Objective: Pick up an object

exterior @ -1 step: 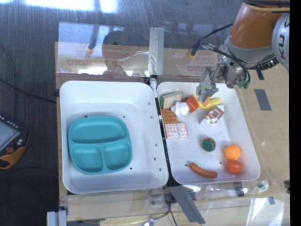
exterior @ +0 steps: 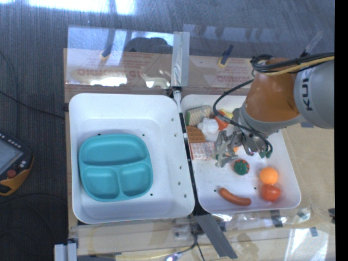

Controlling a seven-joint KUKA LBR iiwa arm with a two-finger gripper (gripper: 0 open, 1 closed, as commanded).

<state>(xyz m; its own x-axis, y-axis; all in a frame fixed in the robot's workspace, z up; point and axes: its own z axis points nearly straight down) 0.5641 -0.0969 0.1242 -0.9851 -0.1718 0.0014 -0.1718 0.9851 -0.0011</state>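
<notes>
camera view: two shallow white bins sit side by side on the bench. the left bin (exterior: 95,110) holds a teal divided tray (exterior: 115,166), lying flat with one long compartment at the back and two smaller ones toward the front. the right bin (exterior: 291,197) carries the loose toy food.

the grey arm with its orange band (exterior: 272,97) reaches in from the right and hangs over the middle of the right bin. the gripper (exterior: 228,157) points down into the bin, its metal fingers just left of a small green vegetable with a red tip (exterior: 241,167). the fingers are a blur of grey metal from this angle; how far apart they stand cannot be told, and nothing can be made out between them.

near the bin's front right corner an orange ball-shaped fruit (exterior: 268,175) sits just behind a red tomato (exterior: 271,192), the two touching or nearly so. a sausage (exterior: 235,197) lies along the front of the bin, apart from the gripper. at the bin's back left there is a cluster: a ridged tan piece (exterior: 198,113), a white lump (exterior: 208,126) and a flat reddish patterned packet (exterior: 200,148) against the left wall, close to the gripper's left side. a black cable (exterior: 223,99) loops from the arm above this cluster.
</notes>
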